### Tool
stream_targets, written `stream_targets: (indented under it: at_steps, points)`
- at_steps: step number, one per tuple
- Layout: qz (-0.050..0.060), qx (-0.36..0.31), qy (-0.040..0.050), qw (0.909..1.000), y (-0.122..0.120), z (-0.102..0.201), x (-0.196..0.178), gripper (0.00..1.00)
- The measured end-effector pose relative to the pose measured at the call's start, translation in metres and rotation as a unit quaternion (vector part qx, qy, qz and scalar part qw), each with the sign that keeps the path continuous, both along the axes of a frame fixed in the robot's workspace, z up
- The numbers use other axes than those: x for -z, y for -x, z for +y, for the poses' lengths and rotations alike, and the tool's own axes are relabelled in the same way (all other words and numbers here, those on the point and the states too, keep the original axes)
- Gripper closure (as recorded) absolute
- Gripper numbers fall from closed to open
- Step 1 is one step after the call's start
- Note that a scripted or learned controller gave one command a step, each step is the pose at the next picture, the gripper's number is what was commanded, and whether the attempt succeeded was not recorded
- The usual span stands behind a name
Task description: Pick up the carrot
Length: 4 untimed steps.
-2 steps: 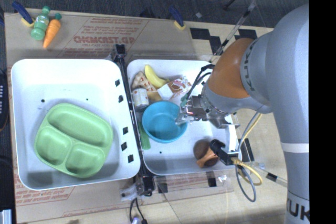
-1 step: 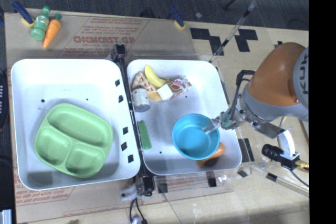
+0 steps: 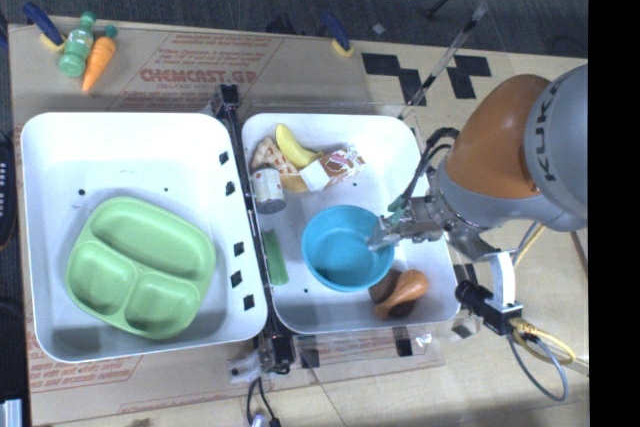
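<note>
My fingers (image 3: 385,233): opening cannot be told; they hang at the blue bowl's (image 3: 340,255) right rim. The carrot (image 3: 98,62) lies far upper-left, outside both bins, long axis near-vertical.

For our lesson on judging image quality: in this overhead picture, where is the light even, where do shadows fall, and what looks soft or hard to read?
Camera view: light is even across both white bins, with no strong glare; soft shadows sit under the green tray and blue bowl; the carrot on the cardboard is small but clear; the gripper at the bowl's rim is blurry, its state unreadable.
</note>
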<state>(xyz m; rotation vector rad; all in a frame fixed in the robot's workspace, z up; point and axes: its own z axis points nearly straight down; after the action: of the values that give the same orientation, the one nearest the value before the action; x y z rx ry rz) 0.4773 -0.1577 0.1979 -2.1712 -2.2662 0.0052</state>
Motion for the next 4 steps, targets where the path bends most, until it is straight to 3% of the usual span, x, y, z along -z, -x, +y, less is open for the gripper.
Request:
stream_targets:
  at_steps: [1, 2, 3, 4]
  points:
    - [0.001, -0.086, -0.0002, 0.9963, -0.092, -0.004, 0.010, 0.00]
    - [0.003, -0.157, -0.0017, 0.9876, -0.015, -0.010, 0.034, 0.00]
    - [0.000, -0.107, -0.0011, 0.9942, -0.071, 0.043, -0.005, 0.00]
    - [0.005, -0.094, -0.0009, 0.9956, 0.003, 0.000, 0.041, 0.00]
